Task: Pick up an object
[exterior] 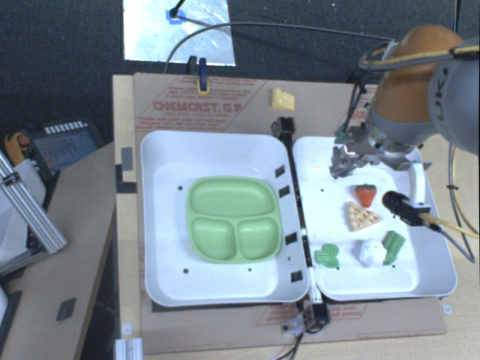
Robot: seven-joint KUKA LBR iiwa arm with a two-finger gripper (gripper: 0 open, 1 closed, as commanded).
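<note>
Nearest the front wall of the right-hand shallow white plastic bin point(326, 216) lie three small toy pieces: a green leafy-looking plastic piece point(327, 256), a white rounded lump point(370, 252) and a second green plastic piece point(392, 246), the last two just beside each other. Behind them lies a tan triangular toy wedge with red spots point(363, 217), and just behind that a red-orange tapered toy piece point(365, 194); the two are close, possibly touching. The gripper point(343, 163) hangs over the rear left part of this bin, near the red-orange piece but not above it, and holds nothing visible. Whether its jaws are apart or together cannot be told from this view. The left-hand white bin point(161, 201) carries only a pale green three-compartment plastic plate point(232, 220). Judged from this position, the red-orange piece is the likeliest pick. Failure risks: a straight descent from here would meet bare bin floor; a small tapered piece may slip out sideways under closing pressure (rounded plastic offers little grip); the adjacent wedge may be nudged or caught along with it.
</note>
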